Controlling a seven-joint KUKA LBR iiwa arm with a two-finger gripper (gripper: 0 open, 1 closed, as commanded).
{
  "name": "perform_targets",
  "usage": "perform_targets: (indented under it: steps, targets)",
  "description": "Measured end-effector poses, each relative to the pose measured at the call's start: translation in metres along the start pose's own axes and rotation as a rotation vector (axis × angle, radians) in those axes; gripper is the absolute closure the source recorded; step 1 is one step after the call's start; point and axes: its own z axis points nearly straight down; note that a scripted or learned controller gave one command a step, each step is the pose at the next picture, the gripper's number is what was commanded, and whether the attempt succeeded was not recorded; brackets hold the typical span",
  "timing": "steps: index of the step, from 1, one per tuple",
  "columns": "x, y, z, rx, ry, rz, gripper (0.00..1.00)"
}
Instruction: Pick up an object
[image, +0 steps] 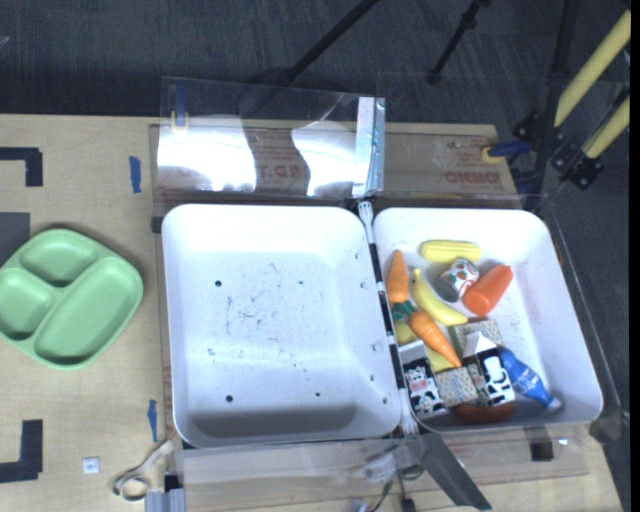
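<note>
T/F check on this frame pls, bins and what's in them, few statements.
1. All the objects lie in the right bin. True.
2. The left bin holds the banana. False: the banana lies in the right bin, among the other items.
3. A green divided plate sits on the bench left of both bins. True.
4. The blue bottle lies near the right bin's front right corner. True.
5. The corn cob lies at the front edge of the right bin. False: it lies toward the back of the pile, behind the banana.
</note>
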Motion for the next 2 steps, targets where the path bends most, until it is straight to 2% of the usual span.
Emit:
perform_targets:
  steps: [1,2]
  targets:
    - [0.024,-0.057,0.000,0.002,-0.002,0.037,1.00]
    - [0.015,-0.023,0.000,-0.001,0.002,0.083,1.00]
